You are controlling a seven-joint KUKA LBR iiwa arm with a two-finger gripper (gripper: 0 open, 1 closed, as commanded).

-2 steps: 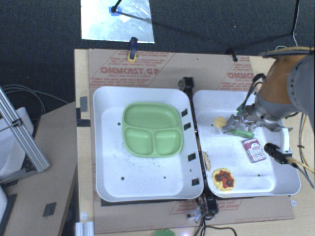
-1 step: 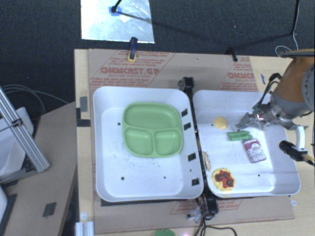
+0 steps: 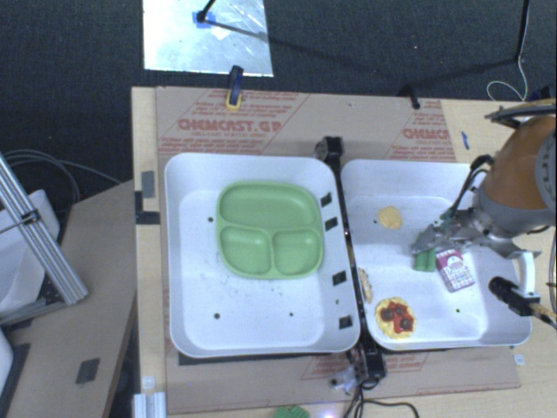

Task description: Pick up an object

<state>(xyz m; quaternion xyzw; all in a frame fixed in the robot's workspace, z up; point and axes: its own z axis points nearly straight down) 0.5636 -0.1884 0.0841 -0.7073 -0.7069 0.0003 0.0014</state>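
Cardboard-covered bench (image 3: 287, 116), two white bins; left bin (image 3: 187, 259) bearing green divided plate (image 3: 268, 231); right bin (image 3: 487, 320) bearing gripper (image 3: 432, 244) low over green object (image 3: 424, 260), beside red-white packet (image 3: 454, 269); finger state indeterminable; advise centring on green piece before closing.

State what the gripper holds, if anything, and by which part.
It cannot be told. The gripper is down in the right bin right at a green object, beside a red-and-white packet; no hold is visible.

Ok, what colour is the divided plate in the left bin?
Light green. The divided plate shows plainly in the camera view, lying in the white left bin.
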